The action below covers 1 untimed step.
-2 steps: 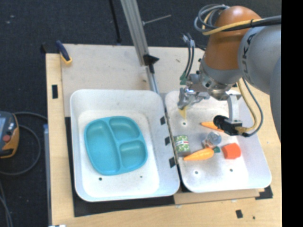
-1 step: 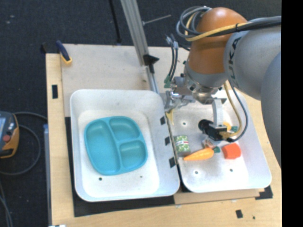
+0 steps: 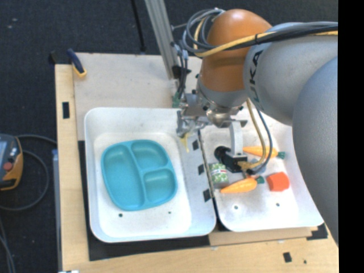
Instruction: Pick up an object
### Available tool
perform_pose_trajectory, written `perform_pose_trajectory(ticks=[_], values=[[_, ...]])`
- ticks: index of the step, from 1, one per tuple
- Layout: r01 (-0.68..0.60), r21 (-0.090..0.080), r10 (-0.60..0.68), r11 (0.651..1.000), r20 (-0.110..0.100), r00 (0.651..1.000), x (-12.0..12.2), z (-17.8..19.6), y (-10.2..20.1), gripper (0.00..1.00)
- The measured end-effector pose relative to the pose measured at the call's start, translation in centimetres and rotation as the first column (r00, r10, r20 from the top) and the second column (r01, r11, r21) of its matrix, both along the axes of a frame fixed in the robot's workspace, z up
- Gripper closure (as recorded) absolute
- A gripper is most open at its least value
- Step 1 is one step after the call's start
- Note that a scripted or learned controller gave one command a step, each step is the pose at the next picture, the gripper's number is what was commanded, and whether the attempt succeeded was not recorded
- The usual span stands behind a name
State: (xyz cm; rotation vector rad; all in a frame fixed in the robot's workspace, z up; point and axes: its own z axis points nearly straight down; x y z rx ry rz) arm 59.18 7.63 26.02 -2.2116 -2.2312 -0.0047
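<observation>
No object is picked yet, so the task's thing is any of 4 small items lying close together in the right bin [image 3: 256, 212]. A carrot [image 3: 239, 185], orange with a green stub, lies nearly level near the bin's middle. Just beside its left tip sits a small green-and-white packet [image 3: 219, 173], too blurred to identify. An orange block [image 3: 278, 181] sits just right of the carrot. A second carrot [image 3: 260, 151] lies farther back. All look small, light and toy-like.

The pincer [image 3: 189, 123] hangs below the orange-banded wrist, over the seam where the 2 bins meet, at their far end. It is clear of every item and nothing is seen in its grasp. Whether it is clenched or released cannot be told from this angle.

The step in hand looks like the approach, before any grasp. The next move probably calls for shifting toward the cluster, choosing 1 item, and descending without nudging its neighbours.

The left bin [image 3: 94, 152] holds a teal divided plate [image 3: 138, 174]. Both bins rest on a pale table [image 3: 114, 78].
</observation>
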Motion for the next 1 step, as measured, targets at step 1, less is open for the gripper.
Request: perform_pose_trajectory(ticks=[1], values=[[0.005, -0.001, -0.005, 1.000, 0.000, 1.000, 0.03, 0.00, -0.33, 0.00]])
